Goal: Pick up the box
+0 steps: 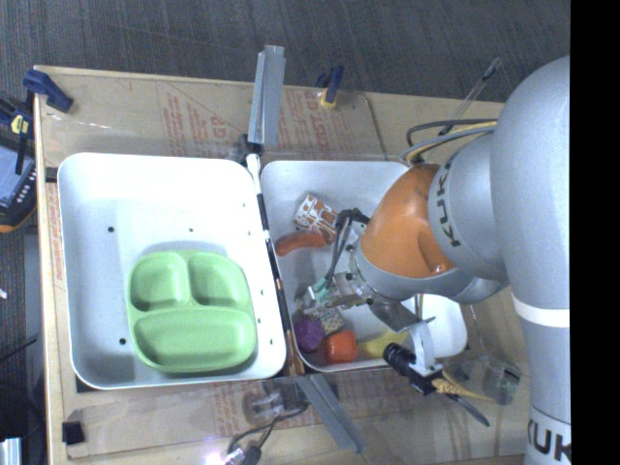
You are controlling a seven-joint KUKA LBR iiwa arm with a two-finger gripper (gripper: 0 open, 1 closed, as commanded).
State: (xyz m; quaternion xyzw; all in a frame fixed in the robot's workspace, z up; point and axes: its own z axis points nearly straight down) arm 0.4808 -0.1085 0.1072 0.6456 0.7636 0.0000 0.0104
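Jaws cannot be read from this camera: the gripper (327,294) is down in the right bin (329,167), and its tip is lost among wrist hardware and clutter, so I cannot tell whether it is spread, closed, or pinching anything.

The box (316,213) is a small brown-and-white carton. It lies tilted in the far left part of the right bin, near the wall shared with the other bin. It is apart from the gripper, which sits nearer the camera, about midway along that same side.

Between the box and the gripper lies an orange-red sausage (298,244), just beside the box. Under the gripper's tip there is a speckled patch too small to name. Along the near wall of the bin, from left to right, are a purple fruit (308,334), a red fruit (340,348) touching it, and a yellow piece (376,345). A rounded white thing (444,325) sits at the bin's right end, partly under the arm (494,211).

The arm's orange band (412,232) hangs over the middle of the right bin. The left bin (145,177) holds a green divided tray (191,310) in its near half.

Both bins rest on a cardboard-covered bench (174,105). A grey metal bar (266,90) stands at the far end of the seam between the bins. Blue clamps grip the bench's far edge, one (330,85) beside the bar and one (46,87) at the left corner.
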